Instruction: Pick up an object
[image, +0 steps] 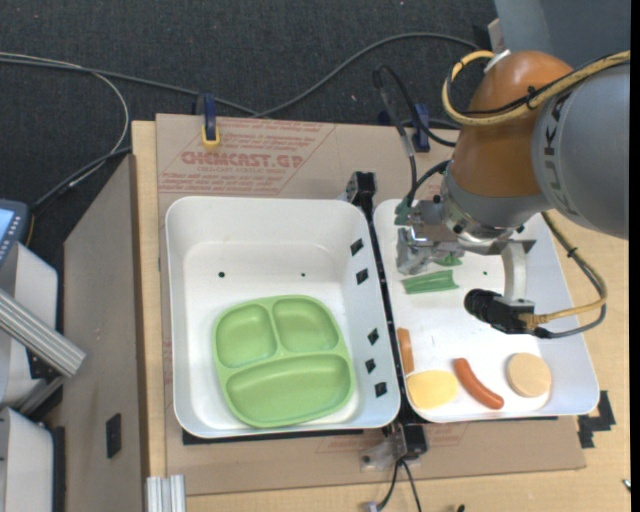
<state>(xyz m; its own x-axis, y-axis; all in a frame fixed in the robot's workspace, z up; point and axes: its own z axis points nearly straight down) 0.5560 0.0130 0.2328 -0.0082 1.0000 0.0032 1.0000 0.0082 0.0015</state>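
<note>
My gripper (422, 256) hangs low over the far left part of the right bin (560, 300), under the grey arm with its orange band. Just in front of it a flat green piece (432, 283) lies on the bin floor, touching or nearly touching the gripper's tip. Nearer the front of the same bin lie a yellow wedge (432, 388), a red-orange sausage (480, 384) and a tan round disc (528, 375). A thin orange stick (405, 350) rests against the bin's left wall.
The left bin (190, 260) holds a green divided plate (285, 358) in its front half. A ridge with black clips (370, 290) separates the two bins. Cables run across the dark floor behind the bench.
</note>
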